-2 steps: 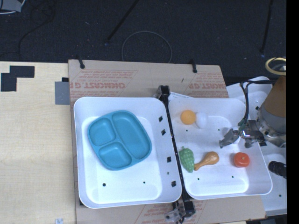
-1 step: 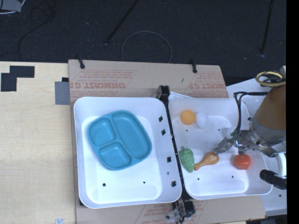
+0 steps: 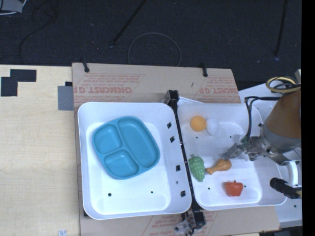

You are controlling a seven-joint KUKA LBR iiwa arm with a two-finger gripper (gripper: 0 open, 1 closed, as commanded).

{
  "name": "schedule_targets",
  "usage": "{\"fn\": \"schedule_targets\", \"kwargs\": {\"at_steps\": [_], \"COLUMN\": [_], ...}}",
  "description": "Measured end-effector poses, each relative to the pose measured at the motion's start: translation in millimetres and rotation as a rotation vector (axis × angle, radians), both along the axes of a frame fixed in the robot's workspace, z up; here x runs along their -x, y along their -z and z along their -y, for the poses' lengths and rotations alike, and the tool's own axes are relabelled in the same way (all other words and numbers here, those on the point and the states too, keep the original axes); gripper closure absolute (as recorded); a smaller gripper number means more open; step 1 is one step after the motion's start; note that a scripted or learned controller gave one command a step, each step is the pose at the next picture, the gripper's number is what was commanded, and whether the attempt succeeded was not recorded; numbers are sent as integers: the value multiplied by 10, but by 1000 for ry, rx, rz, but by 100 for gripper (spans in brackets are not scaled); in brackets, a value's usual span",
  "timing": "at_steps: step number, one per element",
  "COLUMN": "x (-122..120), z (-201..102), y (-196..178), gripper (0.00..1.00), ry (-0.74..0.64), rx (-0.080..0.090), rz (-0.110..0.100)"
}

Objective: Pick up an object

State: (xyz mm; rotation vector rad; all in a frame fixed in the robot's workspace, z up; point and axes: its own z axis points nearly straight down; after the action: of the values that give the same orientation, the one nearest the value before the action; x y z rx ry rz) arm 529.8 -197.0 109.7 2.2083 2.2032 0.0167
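The right bin point(image 3: 256, 195) holds an orange ball point(image 3: 198, 123) with a small white object point(image 3: 212, 127) beside it, a green leafy toy point(image 3: 197, 167), a tan drumstick point(image 3: 219, 167) and a red pepper-like toy point(image 3: 234, 188). My gripper point(image 3: 233, 152) reaches in from the right and hovers low in this bin, just above and to the right of the drumstick's thick end. Nothing is visibly held in it. The orange ball lies farther back to its left.
The left bin point(image 3: 98, 200) carries a blue three-part plate point(image 3: 126, 146). A black divider point(image 3: 179, 151) with clips runs between the two bins. The arm's grey and orange body point(image 3: 284, 124) covers the right bin's right edge. Cardboard lies under both bins.
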Motion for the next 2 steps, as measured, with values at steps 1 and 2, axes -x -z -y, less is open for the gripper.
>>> {"fn": "schedule_targets", "kwargs": {"at_steps": [1,2], "x": [2,-32], "z": [8,34], "y": [-88,-720], "gripper": [100,100], "ry": [4,-4], "rx": [-1,-7], "rz": [-1,-20]}}
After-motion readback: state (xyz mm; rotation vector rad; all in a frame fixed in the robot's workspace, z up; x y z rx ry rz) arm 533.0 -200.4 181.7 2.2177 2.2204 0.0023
